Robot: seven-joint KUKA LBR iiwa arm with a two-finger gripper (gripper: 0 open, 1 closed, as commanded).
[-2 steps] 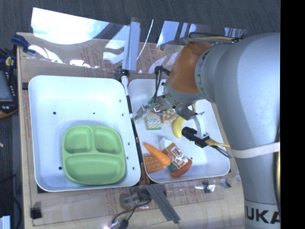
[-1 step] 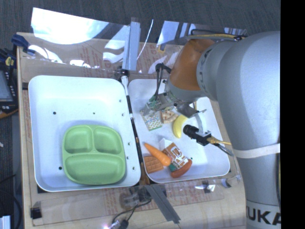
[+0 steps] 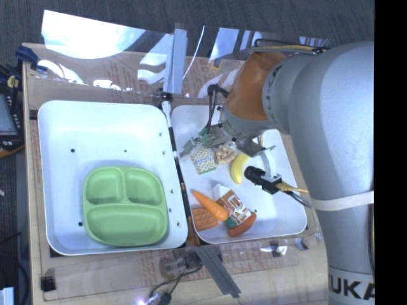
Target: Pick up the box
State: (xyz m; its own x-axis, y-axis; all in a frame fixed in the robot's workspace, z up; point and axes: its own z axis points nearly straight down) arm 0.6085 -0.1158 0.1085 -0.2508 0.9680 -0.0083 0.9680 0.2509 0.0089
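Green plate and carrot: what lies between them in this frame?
In the camera view, between the green plate in the left bin and the carrot in the right bin lie bare white floor and the two bins' adjoining rims.

1. The box (image 3: 203,159) is being seen as a small, flat carton, pale with a fine green and yellow pattern on its upper face.
2. It is lying in the right-hand bin (image 3: 289,224), in that bin's upper left part, close to the wall shared with the other bin.
3. It is being shown turned at a slant, its corners pointing up, down and sideways in the view.
4. Whether it is resting flat or tipped cannot be told.
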